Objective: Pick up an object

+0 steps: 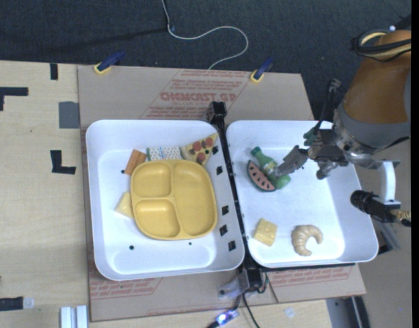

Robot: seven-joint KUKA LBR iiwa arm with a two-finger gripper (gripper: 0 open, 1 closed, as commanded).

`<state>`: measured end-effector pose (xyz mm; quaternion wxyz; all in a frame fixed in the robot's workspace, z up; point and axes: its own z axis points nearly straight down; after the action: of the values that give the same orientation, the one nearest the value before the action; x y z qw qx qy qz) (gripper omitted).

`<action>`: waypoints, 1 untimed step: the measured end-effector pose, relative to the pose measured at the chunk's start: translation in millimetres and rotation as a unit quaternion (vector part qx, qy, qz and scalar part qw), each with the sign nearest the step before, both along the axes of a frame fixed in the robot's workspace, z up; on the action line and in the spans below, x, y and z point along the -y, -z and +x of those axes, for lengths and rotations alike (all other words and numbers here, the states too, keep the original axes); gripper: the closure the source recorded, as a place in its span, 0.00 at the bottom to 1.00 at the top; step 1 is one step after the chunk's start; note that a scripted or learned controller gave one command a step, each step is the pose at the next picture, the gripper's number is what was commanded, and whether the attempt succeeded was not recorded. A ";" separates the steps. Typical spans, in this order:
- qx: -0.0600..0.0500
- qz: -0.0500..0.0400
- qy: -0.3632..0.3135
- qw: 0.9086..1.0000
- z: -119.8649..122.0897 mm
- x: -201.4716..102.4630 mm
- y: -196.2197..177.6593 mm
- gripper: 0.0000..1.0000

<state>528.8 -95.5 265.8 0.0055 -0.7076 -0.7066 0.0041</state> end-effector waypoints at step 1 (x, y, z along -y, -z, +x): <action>0.006 -0.001 -0.002 1.000 2.2 -0.2 -5.9 0.00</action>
<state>530.9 -95.3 271.7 0.0006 -0.7064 -0.7078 0.0003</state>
